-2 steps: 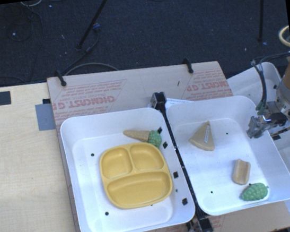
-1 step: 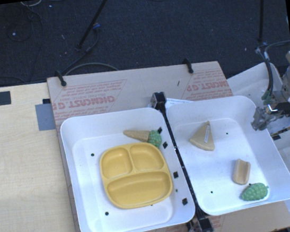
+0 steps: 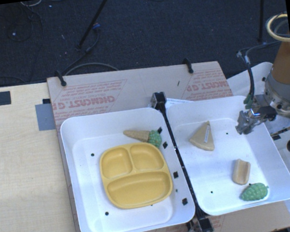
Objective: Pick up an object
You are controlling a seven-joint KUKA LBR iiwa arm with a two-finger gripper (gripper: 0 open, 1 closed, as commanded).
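Even overhead light, no hard shadows. White bins point(image 3: 80, 148) near overexposed, faint glare at 9 o'clock. Floor toward 12 o'clock dim. Overall soft, low resolution.

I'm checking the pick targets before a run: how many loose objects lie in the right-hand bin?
3: a pale wedge near the bin's upper left, a tan block lower right, and a green bumpy piece by the near rim. None looks hidden.

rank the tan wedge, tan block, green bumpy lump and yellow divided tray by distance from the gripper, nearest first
Measured from the gripper at the right bin's right edge:
1. Tan wedge, right bin, upper middle.
2. Tan block, right bin, lower right.
3. Green bumpy lump, right bin's near corner.
4. Yellow divided tray, left bin.
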